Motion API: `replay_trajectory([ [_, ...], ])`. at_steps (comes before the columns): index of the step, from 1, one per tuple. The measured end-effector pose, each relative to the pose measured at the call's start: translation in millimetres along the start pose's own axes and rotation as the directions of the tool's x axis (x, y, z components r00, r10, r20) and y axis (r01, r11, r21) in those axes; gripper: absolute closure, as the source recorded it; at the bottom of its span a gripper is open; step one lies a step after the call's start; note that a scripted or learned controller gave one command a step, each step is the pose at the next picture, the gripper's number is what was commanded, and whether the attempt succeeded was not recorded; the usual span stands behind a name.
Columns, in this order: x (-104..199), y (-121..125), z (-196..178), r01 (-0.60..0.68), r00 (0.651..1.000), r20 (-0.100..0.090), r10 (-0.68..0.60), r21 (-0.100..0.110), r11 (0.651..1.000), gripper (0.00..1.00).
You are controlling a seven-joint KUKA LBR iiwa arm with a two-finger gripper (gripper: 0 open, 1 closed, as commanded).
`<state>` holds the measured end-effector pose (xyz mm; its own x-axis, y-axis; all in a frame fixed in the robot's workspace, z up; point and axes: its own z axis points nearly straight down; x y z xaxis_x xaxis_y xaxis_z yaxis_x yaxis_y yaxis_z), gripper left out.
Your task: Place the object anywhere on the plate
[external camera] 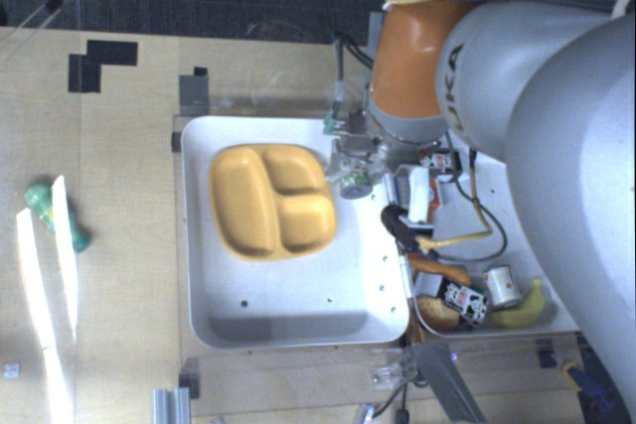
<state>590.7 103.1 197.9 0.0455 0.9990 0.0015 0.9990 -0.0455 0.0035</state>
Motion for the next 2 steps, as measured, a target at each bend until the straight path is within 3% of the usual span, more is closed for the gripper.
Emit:
replay_trajectory([
  [1,0,2,-11,0.000,1.000,-0.002,0.000,-0.004,1.000,1.00],
  [2,50,43,-27,0.071,0.997,0.000,-0.071,-0.001,0.997,1.00],
])
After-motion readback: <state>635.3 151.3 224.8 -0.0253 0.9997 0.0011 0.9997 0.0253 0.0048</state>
